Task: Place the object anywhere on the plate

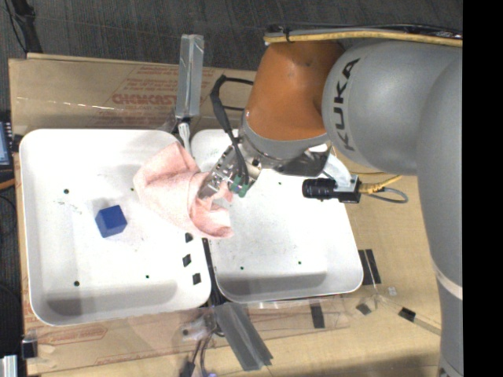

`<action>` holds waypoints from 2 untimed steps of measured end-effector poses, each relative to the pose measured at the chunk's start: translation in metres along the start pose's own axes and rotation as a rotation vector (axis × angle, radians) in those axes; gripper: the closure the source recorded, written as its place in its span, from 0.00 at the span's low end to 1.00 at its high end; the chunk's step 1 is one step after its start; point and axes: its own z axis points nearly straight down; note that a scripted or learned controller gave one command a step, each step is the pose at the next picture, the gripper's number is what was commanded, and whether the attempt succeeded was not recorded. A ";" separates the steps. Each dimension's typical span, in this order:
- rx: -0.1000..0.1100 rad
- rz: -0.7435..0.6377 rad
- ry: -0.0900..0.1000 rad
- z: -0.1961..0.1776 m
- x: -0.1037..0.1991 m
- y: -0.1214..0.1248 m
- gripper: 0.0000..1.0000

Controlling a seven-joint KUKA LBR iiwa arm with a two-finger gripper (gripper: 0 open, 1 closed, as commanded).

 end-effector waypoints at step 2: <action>-0.001 -0.628 -0.004 0.003 0.063 0.073 1.00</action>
